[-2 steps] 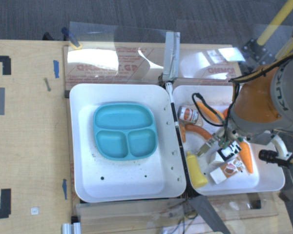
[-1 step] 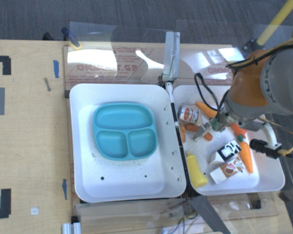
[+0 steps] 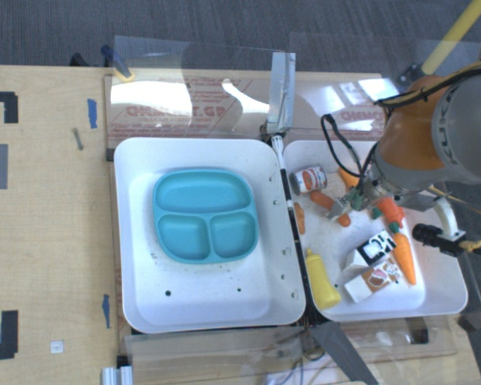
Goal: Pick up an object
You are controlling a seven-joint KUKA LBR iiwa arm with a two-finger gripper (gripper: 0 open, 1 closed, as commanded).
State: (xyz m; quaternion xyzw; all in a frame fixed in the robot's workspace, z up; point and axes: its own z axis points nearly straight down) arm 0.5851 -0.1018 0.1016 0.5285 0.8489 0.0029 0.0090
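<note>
- Camera view: two white bins stand side by side on the bench; the left bin (image 3: 136, 215) holds a blue divided tray (image 3: 206, 215) in its middle.
- The right bin (image 3: 445, 295), at the right of the frame, holds the small objects.
- A yellow bottle (image 3: 321, 279) lies along the lower left wall of the right bin.
- A small can (image 3: 309, 179) with a red label lies near the upper left corner of this bin.
- A black and white box (image 3: 375, 249) and a small carton (image 3: 372, 281) lie at the lower middle, close together.
- An orange carrot (image 3: 404, 257) lies just right of the black and white box.
- The arm (image 3: 433, 127) enters from the upper right of the frame, and the gripper (image 3: 361, 199) is low over the upper middle of the right bin, beside some small orange and red pieces (image 3: 337, 207).
- It is not clear if the gripper is released or clenched, and I cannot tell if it grasps anything.
</note>
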